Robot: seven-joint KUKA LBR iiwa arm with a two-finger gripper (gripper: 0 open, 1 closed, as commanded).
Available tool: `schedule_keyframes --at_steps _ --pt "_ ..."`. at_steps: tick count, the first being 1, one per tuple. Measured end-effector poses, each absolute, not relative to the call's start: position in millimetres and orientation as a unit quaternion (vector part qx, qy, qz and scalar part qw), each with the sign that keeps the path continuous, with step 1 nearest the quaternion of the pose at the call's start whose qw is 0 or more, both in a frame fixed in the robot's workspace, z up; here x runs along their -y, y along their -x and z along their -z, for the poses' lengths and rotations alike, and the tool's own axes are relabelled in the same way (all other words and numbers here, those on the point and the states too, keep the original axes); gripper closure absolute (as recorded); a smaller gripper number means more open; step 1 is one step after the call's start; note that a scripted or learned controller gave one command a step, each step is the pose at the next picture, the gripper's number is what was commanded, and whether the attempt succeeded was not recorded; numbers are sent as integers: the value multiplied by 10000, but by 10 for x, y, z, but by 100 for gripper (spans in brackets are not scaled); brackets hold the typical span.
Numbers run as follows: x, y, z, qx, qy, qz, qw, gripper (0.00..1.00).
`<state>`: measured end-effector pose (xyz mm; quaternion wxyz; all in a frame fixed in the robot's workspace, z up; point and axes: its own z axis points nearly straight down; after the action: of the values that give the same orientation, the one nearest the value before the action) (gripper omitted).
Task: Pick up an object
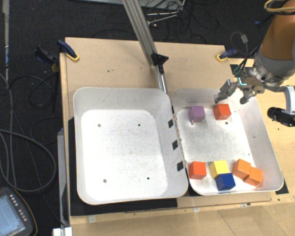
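A: Where is the nearest block found?

B: An orange-red cube (221,111) is seen at the far end of the right bin (265,146), beside a purple cube (196,114). The gripper (234,94) is poised just above and behind it, fingers spread apart, nothing held between them.

A: How is it expected to handle?

B: It is judged light, rigid and not fragile; smooth faces may slip. Two opposite flat sides should be taken, squarely, near mid-height. The side facing the purple cube is left open by a gap.

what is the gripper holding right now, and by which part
Nothing. The gripper hangs open above the orange-red cube in the right bin, with nothing between its jaws.
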<state>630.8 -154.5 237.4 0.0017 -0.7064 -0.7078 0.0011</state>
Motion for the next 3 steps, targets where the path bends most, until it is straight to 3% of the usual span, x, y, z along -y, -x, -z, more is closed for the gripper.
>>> schedule_keyframes --at_steps 1,3 --pt "1544 -6312 -2396 7083 7060 -6 3 0" --pt "1526 -6249 -1319 7069 7073 -16 17 0"
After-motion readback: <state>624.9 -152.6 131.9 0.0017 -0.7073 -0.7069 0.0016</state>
